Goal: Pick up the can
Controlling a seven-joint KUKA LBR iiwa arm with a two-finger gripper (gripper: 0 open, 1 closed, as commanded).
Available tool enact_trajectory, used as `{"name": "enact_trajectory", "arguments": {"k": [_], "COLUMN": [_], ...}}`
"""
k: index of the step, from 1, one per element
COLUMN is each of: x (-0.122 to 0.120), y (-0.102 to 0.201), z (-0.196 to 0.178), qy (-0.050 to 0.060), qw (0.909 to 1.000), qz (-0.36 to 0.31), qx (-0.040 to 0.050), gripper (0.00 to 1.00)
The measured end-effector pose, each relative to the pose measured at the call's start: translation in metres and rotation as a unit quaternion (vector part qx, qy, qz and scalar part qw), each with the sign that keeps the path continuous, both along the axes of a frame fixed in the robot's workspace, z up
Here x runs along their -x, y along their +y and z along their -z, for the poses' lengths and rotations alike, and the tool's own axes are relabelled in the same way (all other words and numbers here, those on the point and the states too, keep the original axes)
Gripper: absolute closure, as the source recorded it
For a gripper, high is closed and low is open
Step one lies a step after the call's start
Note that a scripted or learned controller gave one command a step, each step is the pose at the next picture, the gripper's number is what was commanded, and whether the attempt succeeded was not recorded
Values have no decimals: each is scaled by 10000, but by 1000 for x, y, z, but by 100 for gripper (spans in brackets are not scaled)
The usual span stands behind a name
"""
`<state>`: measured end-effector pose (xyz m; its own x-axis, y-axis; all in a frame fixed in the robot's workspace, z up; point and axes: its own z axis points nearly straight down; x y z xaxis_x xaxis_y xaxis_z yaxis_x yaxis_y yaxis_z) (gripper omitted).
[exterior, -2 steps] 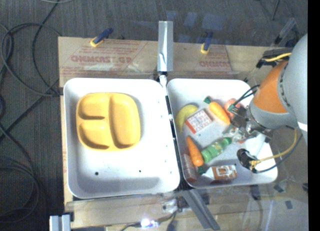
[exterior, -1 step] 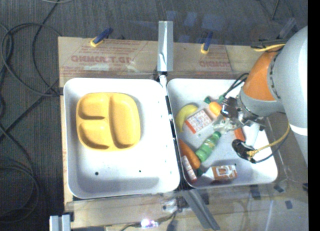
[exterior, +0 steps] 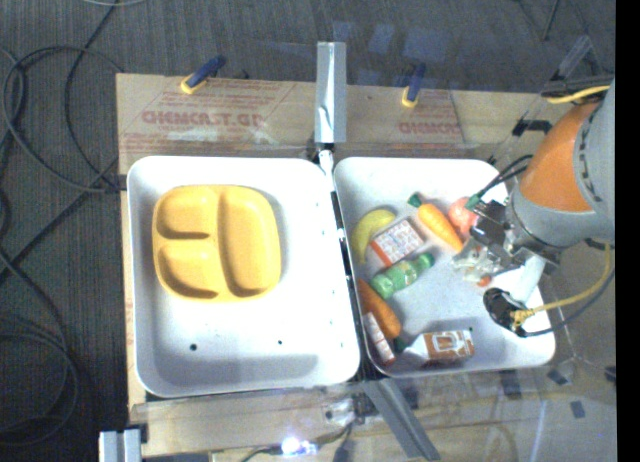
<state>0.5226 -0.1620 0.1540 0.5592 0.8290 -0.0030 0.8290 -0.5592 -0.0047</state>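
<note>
Hovering over right bin [exterior: 520,355], gripper [exterior: 487,255] state unclear, cannot tell; can [exterior: 446,346] lying near front wall, apart from gripper, untouched; approach, grasp, lift all left.

The can [exterior: 445,346] lies on its side in the right bin [exterior: 430,172], close to that bin's near wall and a little right of its middle. It is a small can with a brown and orange label that has a pale patch in the middle, and its long axis runs roughly left to right. It rests on the white floor of the bin, apart from the near end of a carrot [exterior: 381,310] to its left.
</note>
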Motion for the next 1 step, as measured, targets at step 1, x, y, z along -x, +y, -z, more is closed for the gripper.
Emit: {"name": "enact_trajectory", "arguments": {"k": [1], "x": [39], "y": [70], "z": [-95], "qy": [-6], "qw": [9982], "qz": [602], "qx": [13], "gripper": [100]}}
